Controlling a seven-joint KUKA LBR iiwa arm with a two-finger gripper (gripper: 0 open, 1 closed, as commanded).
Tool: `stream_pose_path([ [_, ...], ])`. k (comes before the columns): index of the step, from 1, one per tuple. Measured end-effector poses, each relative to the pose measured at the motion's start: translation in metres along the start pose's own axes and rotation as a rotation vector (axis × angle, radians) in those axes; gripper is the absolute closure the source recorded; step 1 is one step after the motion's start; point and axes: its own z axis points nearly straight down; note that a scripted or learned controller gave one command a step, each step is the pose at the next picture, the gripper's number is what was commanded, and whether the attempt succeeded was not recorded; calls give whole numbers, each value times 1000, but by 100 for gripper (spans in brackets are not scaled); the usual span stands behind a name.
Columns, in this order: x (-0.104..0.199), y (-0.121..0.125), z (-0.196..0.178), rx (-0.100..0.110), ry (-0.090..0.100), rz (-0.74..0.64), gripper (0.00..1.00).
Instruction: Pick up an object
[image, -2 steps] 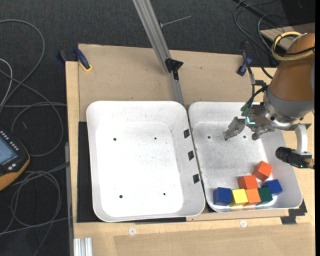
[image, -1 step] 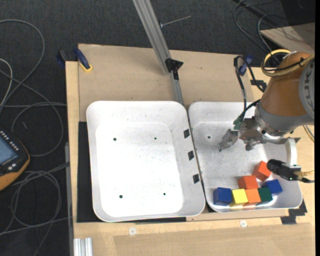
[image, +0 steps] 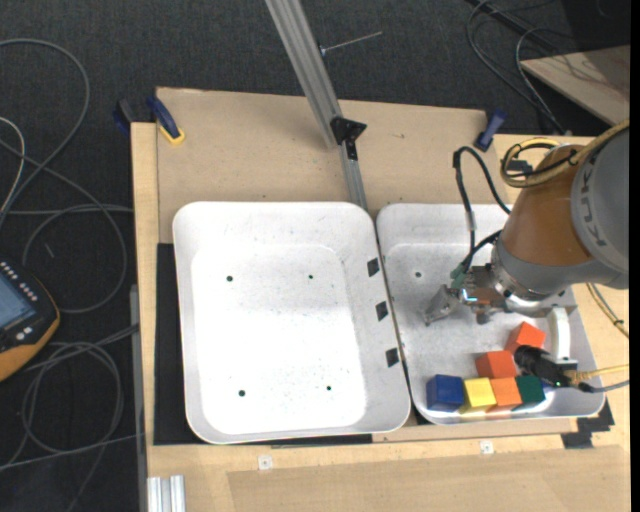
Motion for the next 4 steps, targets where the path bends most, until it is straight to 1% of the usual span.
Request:
stream_pose_path([
  [1,1,0,14,-4,0,-1,0],
  [2,1,1,2,-9,0,0,100],
  [3,-2,5,-62,-17,-4,-2,100],
  [4,-2,7,-111,-17,-4,-3,100],
])
